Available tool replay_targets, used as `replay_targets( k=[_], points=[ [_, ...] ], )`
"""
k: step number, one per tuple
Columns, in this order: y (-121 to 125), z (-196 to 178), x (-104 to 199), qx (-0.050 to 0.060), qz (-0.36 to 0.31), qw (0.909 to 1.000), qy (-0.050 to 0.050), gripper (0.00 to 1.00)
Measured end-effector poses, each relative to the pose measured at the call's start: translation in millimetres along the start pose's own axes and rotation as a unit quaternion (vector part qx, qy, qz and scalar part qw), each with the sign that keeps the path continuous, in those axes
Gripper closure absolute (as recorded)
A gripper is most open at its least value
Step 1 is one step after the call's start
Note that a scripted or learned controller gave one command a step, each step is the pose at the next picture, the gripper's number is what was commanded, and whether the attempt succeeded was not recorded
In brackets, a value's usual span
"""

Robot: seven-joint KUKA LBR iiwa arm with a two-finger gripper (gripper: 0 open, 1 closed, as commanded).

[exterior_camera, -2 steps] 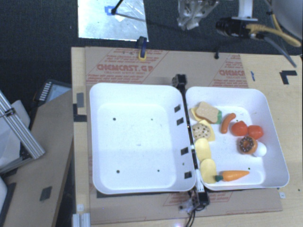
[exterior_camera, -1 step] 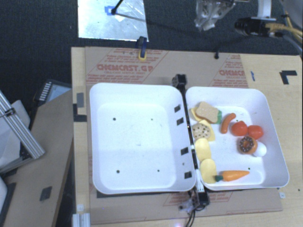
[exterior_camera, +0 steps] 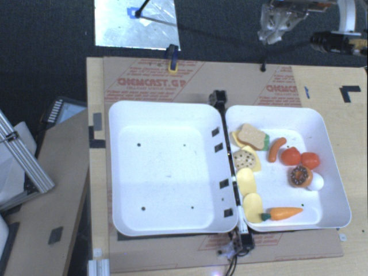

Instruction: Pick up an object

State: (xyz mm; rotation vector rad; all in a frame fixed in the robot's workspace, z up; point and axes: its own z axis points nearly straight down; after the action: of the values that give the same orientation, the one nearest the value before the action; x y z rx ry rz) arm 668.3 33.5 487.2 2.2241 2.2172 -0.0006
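Observation:
The right bin (exterior_camera: pixel 330 171) holds several toy foods: a sandwich (exterior_camera: pixel 252 135), a sausage (exterior_camera: pixel 276 149), two red tomatoes (exterior_camera: pixel 291 155) (exterior_camera: pixel 310 160), a chocolate doughnut (exterior_camera: pixel 299 175), a white egg (exterior_camera: pixel 315 181), a cracker (exterior_camera: pixel 243 157), two yellow pieces (exterior_camera: pixel 246 181) (exterior_camera: pixel 252 206) and a carrot (exterior_camera: pixel 283 213). My gripper (exterior_camera: pixel 270 36) hangs high above the bench at the top right, beyond the far edge of the right bin. Nothing shows between its fingers.
The left bin (exterior_camera: pixel 167 165) lies beside the right one, joined by black clips (exterior_camera: pixel 221 148). A shiny metal sheet (exterior_camera: pixel 137 15) lies at the back left. A yellow and blue clamp (exterior_camera: pixel 172 59) grips the cardboard's far edge. Aluminium framing (exterior_camera: pixel 23 160) stands at the left.

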Motion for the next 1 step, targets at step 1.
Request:
replay_targets(
  k=[1],
  points=[
    [0.1,-51.1,-14.7,-0.004,-0.002,1.0000,0.000,1.00]
  ],
)
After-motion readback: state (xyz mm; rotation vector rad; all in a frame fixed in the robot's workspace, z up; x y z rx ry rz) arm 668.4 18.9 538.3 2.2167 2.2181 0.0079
